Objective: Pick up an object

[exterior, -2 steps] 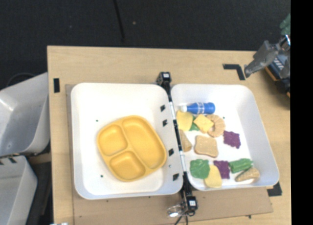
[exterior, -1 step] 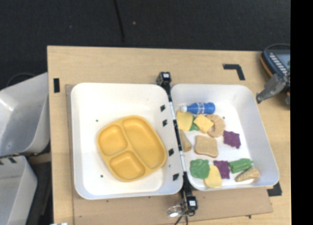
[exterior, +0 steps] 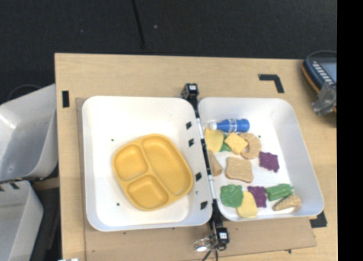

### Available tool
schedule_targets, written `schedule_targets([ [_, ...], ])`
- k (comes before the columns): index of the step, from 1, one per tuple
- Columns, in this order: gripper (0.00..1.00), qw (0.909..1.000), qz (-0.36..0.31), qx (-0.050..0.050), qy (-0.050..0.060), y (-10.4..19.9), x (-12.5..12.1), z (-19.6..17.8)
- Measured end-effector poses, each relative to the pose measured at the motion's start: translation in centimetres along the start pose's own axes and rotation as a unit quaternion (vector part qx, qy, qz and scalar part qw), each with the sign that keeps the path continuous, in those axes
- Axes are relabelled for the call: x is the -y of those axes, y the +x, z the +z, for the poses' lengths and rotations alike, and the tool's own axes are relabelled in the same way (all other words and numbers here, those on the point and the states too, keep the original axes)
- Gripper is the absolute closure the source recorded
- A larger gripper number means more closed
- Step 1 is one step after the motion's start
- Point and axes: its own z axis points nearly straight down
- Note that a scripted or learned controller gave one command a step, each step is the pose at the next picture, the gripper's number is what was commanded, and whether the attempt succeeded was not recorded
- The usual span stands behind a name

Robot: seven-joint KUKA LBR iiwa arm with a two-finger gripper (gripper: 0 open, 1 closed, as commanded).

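Gripper (exterior: 324, 103) sits at the frame's right edge; whether it's spread, I cannot tell. Blue bottle (exterior: 232, 125), white-capped, lies sideways in the right bin (exterior: 283, 125).

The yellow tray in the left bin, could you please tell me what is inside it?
The yellow tray shows three bare compartments with nothing in them. Whatever part of the left bin floor lies beneath it is covered.

light: bright, even | shadows: faint | focus: soft | white bins (exterior: 96, 140): slight glare

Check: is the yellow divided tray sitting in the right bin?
No, the yellow tray lies in the left bin.
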Motion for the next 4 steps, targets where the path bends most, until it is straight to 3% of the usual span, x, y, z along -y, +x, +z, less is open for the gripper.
schedule_targets([
  [1,1.0,0.9999,0.007,-0.004,0.008,-5.9,2.6,30.4],
  [2,1.0,1.0,0.003,-0.001,-0.003,-6.4,-6.1,35.0],
  [3,1.0,1.0,0.007,-0.001,0.0,-6.1,1.9,34.7],
  [4,1.0,1.0,0.002,0.0,-0.005,-6.6,-9.1,34.8],
])
